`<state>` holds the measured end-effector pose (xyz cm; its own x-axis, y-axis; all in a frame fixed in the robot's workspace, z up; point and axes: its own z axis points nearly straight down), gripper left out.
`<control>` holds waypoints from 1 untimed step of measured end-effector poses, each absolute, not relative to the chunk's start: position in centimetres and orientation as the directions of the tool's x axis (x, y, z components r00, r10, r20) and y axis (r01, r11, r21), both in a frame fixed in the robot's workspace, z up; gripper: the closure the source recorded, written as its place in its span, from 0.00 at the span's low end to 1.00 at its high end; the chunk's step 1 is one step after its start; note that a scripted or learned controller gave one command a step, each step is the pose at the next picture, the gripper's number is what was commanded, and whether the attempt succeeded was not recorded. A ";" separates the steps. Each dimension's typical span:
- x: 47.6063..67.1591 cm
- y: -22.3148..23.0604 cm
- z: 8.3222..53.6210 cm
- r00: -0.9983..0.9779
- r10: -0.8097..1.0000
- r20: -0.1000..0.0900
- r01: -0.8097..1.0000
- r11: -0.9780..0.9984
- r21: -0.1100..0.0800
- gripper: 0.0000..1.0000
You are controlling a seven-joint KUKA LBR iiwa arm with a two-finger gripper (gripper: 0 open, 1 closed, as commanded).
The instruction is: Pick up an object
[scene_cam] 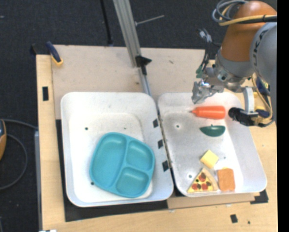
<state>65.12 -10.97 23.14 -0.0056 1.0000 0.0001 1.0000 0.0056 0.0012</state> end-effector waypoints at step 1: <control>66.3 -5.6 24.5 -0.007 1.000 0.001 1.000 0.007 0.003 1.00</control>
